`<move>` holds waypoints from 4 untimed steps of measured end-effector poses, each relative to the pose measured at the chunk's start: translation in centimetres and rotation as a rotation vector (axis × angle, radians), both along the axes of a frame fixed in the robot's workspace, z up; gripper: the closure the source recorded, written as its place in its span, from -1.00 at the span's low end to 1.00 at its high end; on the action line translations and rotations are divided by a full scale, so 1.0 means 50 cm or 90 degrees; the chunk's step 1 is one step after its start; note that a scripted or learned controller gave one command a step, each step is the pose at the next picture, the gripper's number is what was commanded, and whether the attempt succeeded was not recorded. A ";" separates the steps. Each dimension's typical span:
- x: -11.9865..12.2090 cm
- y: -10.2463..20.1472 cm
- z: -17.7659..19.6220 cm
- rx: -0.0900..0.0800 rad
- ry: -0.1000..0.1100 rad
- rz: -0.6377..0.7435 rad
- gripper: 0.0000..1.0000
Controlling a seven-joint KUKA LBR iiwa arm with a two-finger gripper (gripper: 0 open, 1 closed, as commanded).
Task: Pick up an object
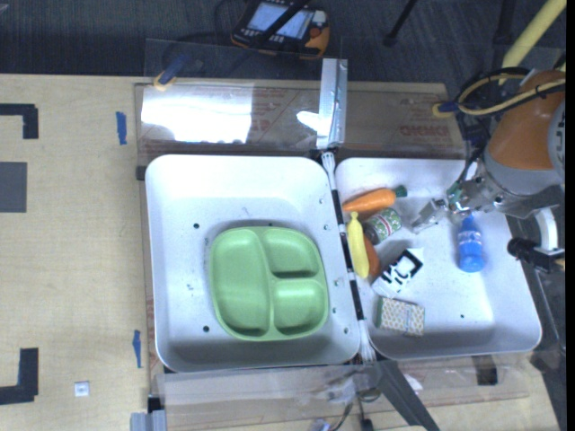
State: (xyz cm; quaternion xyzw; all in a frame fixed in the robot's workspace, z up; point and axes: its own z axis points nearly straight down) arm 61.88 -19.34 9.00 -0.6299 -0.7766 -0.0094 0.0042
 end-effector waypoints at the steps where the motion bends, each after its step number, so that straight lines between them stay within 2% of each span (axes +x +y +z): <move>1: -0.029 -0.015 -0.001 -0.006 -0.007 0.191 -1.00; 2: -0.130 -0.023 0.001 -0.002 -0.009 0.202 -1.00; 3: -0.129 -0.033 0.021 -0.010 -0.012 0.200 1.00; 4: -0.046 0.127 0.204 -0.014 -0.002 0.242 1.00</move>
